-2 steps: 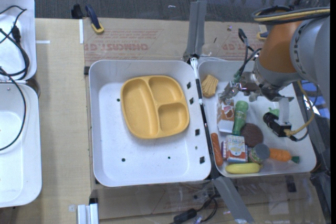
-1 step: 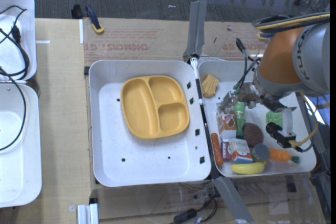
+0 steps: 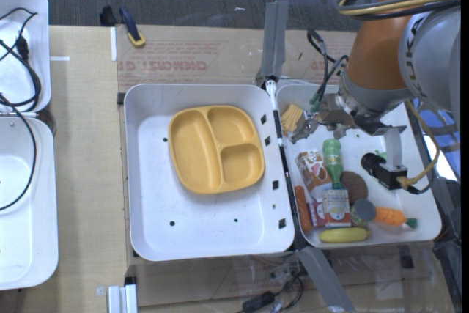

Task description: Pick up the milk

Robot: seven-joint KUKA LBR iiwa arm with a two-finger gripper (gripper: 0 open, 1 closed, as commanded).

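The milk (image 3: 334,206) is a small white carton with red and blue print. It lies flat in the right bin (image 3: 429,210), near the front, just below a green bottle (image 3: 333,160). My gripper (image 3: 322,127) hangs over the back of the right bin, above and behind the bottle and well short of the milk. Its fingers stand open with nothing between them. The grey and orange arm (image 3: 381,55) hides the bin's far right corner.
Crowded around the milk are a red sausage (image 3: 302,206), a banana (image 3: 343,234), a can (image 3: 363,212), a carrot (image 3: 393,217), a brown disc (image 3: 356,185), a snack packet (image 3: 312,168) and a cracker (image 3: 291,115). The left bin (image 3: 146,179) holds a yellow divided plate (image 3: 216,148).
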